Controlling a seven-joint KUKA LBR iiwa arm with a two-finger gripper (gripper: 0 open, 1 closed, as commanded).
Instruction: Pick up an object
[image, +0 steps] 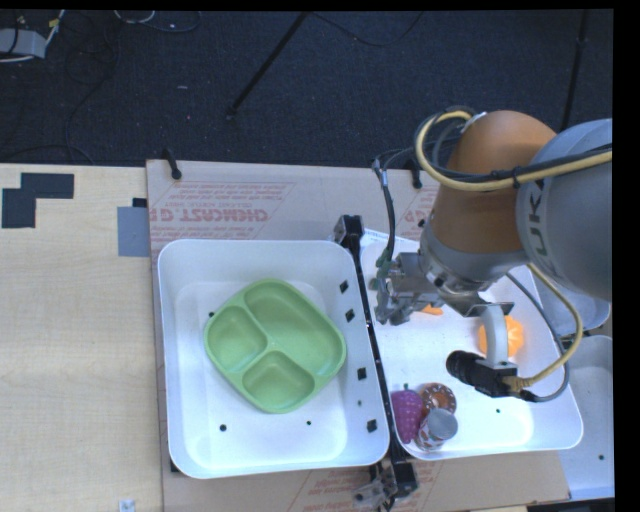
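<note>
Camera view.

A: Where does the candidate object stand?

B: No single target is fixed. The nearest loose item to the claw (393, 300) is a small orange piece (432, 311), lying just beside it on the floor of the right bin (500, 425). A larger orange object (503, 338) lies further right. A purple toy (407, 410) and a brown round item (439, 398) sit touching each other at the bin's near left corner.

A: Claw state?

B: Cannot tell whether it is wide or narrow, as the wrist hides it. Nothing is seen held. It hangs low at the right bin's left wall, close to the black divider (365, 330).

A: Step in hand?

B: Judged as the approach or descent; the grasp is not yet made.

A: What does the next move call for?

B: Probably a small shift right to centre on the orange piece, clear of the wall, then closing and lifting. Risk: a small, flat item close to the wall may slip.

A: Surroundings?

B: The left bin (190, 300) holds a green divided plate (275, 345); both bins rest on the desk (70, 350).
</note>
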